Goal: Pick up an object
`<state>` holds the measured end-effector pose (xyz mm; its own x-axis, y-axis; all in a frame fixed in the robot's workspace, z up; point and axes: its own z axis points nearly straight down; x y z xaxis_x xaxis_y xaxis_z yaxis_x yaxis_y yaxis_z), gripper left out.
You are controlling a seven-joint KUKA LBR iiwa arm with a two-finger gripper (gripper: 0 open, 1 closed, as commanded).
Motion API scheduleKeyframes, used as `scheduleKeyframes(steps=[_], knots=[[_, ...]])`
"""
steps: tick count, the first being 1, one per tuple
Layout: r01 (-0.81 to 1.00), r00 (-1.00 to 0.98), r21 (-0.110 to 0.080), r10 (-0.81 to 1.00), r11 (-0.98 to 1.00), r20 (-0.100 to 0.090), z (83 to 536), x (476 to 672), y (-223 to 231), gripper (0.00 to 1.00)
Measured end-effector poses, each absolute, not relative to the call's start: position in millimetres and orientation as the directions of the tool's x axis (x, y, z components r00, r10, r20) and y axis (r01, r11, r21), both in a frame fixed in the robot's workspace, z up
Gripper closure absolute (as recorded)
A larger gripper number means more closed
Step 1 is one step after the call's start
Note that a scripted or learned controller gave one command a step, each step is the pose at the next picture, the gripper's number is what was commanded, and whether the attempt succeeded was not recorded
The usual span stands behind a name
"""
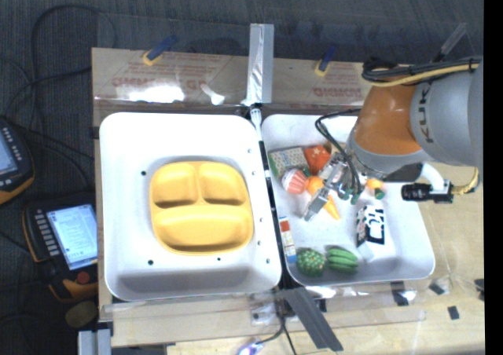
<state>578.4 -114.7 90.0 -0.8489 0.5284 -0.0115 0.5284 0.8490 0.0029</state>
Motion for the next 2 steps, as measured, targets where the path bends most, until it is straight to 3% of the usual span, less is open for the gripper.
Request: scheduleKeyframes(steps=[1, 2], knots=[[0.527, -0.849, 0.005, 0.527, 0.850, -0.017, 100.7, 580.3, -114.3, 1.00], [0.528, -0.849, 0.001, 0.528, 0.849, -0.002, 183.8, 596.7, -36.4, 1.00]])
